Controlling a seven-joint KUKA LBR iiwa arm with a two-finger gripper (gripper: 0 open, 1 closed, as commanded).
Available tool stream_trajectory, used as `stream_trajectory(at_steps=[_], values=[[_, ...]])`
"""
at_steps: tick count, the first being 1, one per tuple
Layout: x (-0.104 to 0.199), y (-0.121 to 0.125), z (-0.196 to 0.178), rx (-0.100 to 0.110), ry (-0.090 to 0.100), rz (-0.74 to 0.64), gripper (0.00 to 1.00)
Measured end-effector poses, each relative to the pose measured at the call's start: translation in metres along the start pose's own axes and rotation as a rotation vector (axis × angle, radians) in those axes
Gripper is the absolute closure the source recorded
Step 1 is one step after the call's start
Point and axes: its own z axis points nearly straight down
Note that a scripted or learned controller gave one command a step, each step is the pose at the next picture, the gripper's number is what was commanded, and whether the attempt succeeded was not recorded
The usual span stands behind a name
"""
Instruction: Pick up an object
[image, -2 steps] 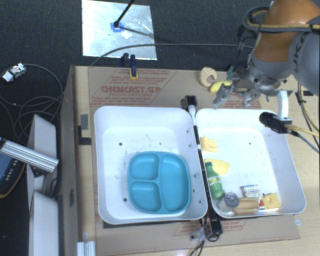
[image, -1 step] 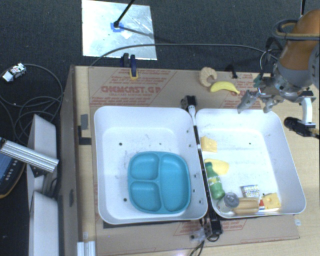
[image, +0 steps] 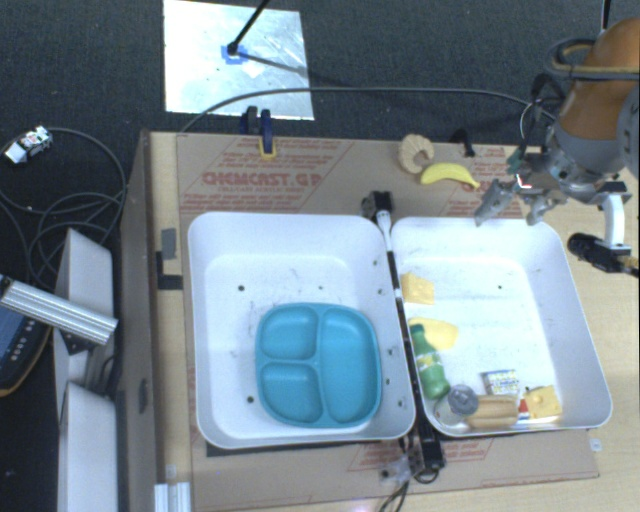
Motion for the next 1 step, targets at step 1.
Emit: stream_trajectory(at_steps=[1], values=[[-0.0003, 0.0010, -0.0115, -0.004, -0.001, -0.003, 1.00]])
